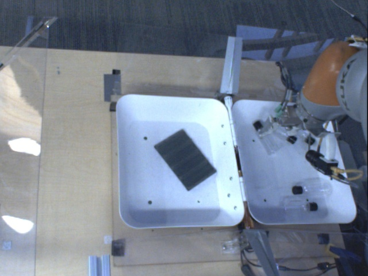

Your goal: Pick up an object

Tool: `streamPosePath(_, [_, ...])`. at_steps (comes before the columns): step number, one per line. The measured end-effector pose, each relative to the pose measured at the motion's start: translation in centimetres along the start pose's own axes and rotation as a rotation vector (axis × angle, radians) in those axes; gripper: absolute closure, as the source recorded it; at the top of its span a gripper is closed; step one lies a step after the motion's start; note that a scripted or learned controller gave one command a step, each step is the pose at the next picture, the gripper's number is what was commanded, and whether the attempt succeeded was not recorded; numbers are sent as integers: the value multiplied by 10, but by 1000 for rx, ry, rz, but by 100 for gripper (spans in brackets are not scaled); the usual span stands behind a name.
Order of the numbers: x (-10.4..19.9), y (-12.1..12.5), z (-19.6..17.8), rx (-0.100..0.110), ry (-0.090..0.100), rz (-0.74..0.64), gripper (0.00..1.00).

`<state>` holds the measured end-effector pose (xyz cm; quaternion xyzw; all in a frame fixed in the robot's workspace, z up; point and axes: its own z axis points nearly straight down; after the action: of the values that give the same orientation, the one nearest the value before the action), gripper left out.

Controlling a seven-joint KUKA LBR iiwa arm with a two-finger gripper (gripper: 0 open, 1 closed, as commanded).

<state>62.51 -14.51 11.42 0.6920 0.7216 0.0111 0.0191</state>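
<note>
The arm (336, 79) leans in from the right, its orange band high over the back corner of the right-hand bin (339, 209), the wrist bent down toward that bin's upper half. The gripper (286, 123) hangs low over the white floor there, near the bin's back wall. Whether it is clamped or let go I cannot tell from here; the end of it is a tangle of pale and see-through parts.

The left bin (129, 154) holds one thing: a dark grey ribbed pad (185, 159), a flat rectangle lying turned at an angle near the middle of the floor, well apart from the gripper and touching no wall.

In the right bin, a clear plastic piece (269, 138) lies just beside the gripper, hard to make out against the white. Nearer the front edge sits a second clear piece with small black caps (305, 199), also faint. Nothing dark or solid shows at the gripper's tip.

The two bins sit side by side on a pale wooden bench (63, 154), with a metal post (231, 68) standing behind the seam between them.
</note>
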Motion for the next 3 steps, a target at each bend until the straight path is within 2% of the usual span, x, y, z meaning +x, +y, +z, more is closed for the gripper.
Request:
streamPosePath(1, [2,1,-10,4,5,-3,100])
streamPosePath(2, [2,1,-10,5,5,-3,0])
streamPosePath(3, [64,-18,-13,38,14,-78,0])
